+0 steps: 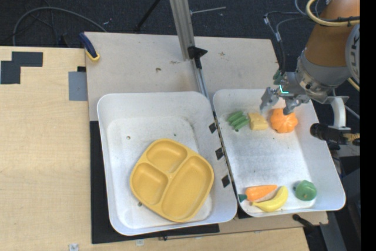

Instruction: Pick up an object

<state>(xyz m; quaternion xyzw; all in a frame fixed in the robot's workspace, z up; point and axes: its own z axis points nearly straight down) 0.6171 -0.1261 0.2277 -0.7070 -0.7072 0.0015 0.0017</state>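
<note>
Jaws are hanging spread wide just above the orange fruit point(284, 121) in the right bin point(329, 185), positioning to straddle it for a grasp.

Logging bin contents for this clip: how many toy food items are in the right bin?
6. Green pods, a yellow block and an orange near the far end under the gripper; a carrot, banana and green fruit along the near edge. None seems hidden.
</note>
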